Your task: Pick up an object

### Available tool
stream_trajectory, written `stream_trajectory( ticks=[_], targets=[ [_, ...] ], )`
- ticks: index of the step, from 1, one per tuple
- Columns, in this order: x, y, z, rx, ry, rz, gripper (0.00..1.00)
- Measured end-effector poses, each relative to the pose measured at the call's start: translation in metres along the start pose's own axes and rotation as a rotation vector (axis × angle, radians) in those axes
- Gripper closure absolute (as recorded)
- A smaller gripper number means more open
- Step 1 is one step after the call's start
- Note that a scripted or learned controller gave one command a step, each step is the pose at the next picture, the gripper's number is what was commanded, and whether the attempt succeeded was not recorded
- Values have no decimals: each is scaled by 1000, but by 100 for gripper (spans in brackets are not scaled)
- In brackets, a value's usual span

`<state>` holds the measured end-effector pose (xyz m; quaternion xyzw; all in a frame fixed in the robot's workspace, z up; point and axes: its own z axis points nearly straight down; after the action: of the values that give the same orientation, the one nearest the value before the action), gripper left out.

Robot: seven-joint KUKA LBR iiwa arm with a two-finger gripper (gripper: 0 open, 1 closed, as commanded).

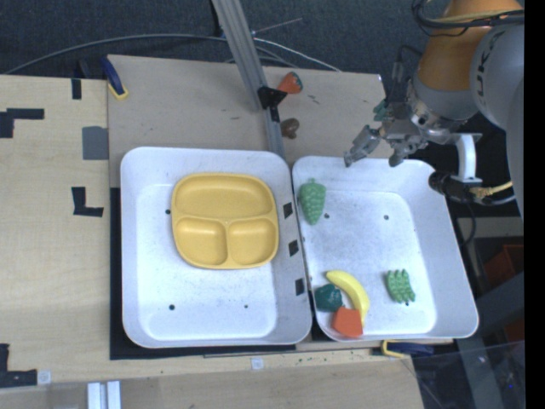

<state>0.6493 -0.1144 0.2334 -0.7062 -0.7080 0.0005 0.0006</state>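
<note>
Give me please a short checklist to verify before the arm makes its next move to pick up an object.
1. Fingers open with nothing between them: ok.
2. Gripper above a target: not ok, it sits at the right bin's far rim.
3. Green grapes free-standing: ok.
4. Banana free-standing: not ok, it touches the teal piece and orange block.
5. Green spiky toy free-standing: ok.
</note>
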Motion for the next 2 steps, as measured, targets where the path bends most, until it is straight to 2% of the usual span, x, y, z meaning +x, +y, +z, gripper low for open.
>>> stream_trajectory(
  ticks=[1, 2],
  targets=[
    [0, 0, 0, 0, 0, 0, 0],
    [4, 2, 44, 4, -1, 0, 0]
  ],
)
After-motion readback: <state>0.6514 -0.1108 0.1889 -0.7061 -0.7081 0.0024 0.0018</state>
